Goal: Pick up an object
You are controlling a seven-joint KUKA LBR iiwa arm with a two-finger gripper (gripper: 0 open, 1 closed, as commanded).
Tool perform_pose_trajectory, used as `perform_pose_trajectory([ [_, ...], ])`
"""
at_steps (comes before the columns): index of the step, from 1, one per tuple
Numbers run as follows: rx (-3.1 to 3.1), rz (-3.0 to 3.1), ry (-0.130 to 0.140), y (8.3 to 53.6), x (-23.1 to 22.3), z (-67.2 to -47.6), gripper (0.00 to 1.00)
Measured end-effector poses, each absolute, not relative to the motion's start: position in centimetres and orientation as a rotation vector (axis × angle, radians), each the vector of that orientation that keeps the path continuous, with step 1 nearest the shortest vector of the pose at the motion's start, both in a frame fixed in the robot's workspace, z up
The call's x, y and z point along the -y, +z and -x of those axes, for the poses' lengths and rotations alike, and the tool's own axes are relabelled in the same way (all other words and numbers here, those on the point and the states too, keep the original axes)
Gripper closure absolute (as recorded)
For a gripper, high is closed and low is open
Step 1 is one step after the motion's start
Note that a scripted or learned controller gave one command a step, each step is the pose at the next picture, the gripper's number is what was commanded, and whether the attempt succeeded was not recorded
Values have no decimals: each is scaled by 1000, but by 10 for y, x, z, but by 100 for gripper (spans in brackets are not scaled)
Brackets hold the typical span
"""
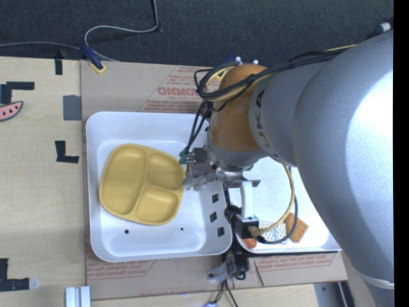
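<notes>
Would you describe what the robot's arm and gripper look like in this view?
The arm is bulky, rounded and smooth grey, with a glossy orange band above the wrist. Black cables loop over that band. The gripper below is a small grey metal assembly.

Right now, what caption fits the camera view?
Arm over two white bins; gripper at the yellow tray's right edge.

Even overhead light is washing the white bins [96,171] bright (slightly blown out), while the near arm [345,139] is blurring.
</notes>
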State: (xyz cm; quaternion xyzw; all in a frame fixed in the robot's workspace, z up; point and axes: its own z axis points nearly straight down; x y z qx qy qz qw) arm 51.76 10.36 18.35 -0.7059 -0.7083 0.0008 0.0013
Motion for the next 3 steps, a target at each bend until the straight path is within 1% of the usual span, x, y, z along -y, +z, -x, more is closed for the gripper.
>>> perform_pose_trajectory([
  [1,2224,2217,2,244,-173,-483,100],
  [2,2222,2224,1,314,-106,-633,100],
  [3,2223,2218,5,281,-140,-574,100],
])
